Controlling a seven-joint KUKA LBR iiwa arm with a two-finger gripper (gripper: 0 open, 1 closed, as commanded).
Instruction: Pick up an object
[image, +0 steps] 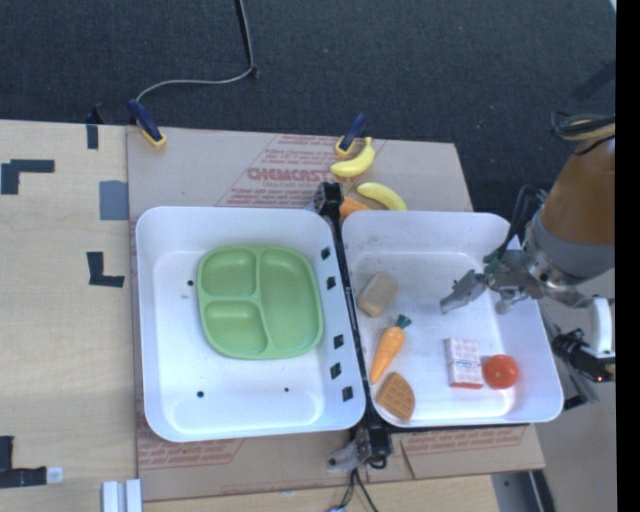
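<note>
Claw (470, 292), its state unclear to us, hovers in the right bin (430, 225); the red-white packet (462, 361) lies just nearer.

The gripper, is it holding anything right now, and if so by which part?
Nothing is held. The gripper hangs over a bare patch of the right bin, with no object between its fingers; the small box and tomato lie apart from it.

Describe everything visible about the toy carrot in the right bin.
The carrot is a small orange toy, plastic-looking, with a green leafy top. It lies flat on the floor of the right bin, near the divider, tilted with the green end up-right and the tip down-left. Its tip comes close to the brown waffle-like piece; contact is unclear.
</note>
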